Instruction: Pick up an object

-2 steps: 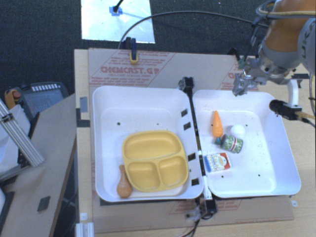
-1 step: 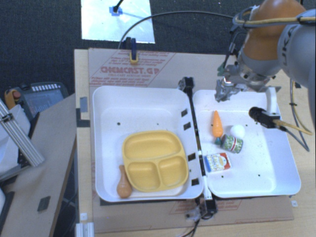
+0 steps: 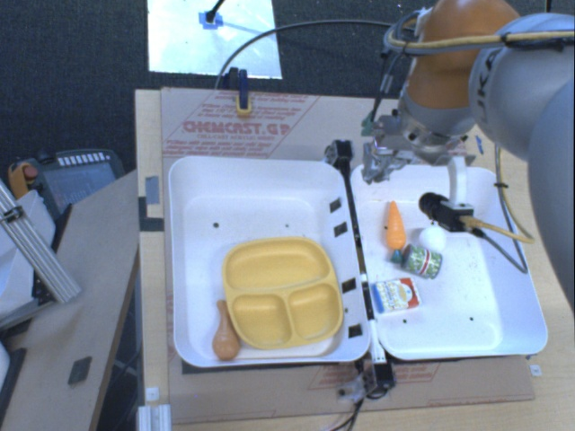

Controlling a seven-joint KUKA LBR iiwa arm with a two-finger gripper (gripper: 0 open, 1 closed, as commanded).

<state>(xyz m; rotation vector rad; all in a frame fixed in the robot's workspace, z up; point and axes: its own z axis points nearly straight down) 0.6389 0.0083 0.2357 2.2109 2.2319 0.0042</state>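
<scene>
My gripper (image 3: pixel 377 167) hangs over the far left corner of the right bin (image 3: pixel 503 330), under the orange band of the arm. An orange carrot (image 3: pixel 393 225) lies just in front of it, a short gap away. Below the carrot rests a green can (image 3: pixel 421 261) on its side, with a white ball (image 3: pixel 434 238) touching it at the upper right. A small red and white box (image 3: pixel 395 295) lies nearer the front. Nothing shows in the gripper.
The left bin (image 3: pixel 193 241) holds a yellow divided plate (image 3: pixel 283 292) and a tan pear-shaped piece (image 3: pixel 225 335) by its front left corner. A black divider strip (image 3: pixel 350 232) runs between the bins. Bare floor fills the right bin's front right.
</scene>
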